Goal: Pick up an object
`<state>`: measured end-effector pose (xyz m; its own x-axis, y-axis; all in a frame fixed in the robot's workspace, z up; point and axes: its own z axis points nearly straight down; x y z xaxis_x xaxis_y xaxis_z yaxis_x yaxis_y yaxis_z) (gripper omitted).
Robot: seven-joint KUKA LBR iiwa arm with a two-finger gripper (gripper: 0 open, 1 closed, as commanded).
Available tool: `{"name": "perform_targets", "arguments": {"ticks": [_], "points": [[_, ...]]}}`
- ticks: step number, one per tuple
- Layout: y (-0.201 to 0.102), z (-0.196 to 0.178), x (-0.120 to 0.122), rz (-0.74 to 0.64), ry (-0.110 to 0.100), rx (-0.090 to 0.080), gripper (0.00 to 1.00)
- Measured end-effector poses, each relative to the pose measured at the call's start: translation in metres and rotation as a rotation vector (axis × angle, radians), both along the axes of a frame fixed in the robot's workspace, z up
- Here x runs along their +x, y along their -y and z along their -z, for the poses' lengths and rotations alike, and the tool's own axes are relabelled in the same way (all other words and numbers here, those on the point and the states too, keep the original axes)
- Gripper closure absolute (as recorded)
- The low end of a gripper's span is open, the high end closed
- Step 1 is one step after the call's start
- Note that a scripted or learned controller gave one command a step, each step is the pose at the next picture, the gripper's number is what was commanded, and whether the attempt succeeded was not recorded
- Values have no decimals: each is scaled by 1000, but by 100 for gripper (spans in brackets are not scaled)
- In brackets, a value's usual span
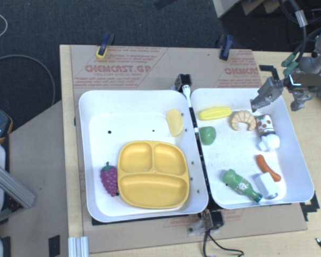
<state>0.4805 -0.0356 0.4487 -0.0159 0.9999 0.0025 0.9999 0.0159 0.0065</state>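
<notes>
Up at the right bin's [297, 143] far right corner, the gripper [266, 96] hung with its fingers spread apart and nothing between them. Just below it lay a croissant [243, 120], with a yellow corn cob [214, 113], a green apple [207, 135], a carrot [268, 167] and a green bottle [241, 185] scattered around. Over in the left bin [91, 122] sat a yellow divided plate [152, 173] beside purple grapes [109, 179].
</notes>
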Motion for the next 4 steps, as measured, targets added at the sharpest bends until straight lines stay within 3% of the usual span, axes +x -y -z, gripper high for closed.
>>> {"name": "perform_targets", "arguments": {"ticks": [1, 2, 3, 4], "points": [[-149, -16, -2, -3, -2, 2, 0], [-140, -26, 0, 14, 0, -1, 100], [-154, 147, -4, 16, -25, -7, 100], [-84, 38, 0, 24, 7, -2, 100]]}}
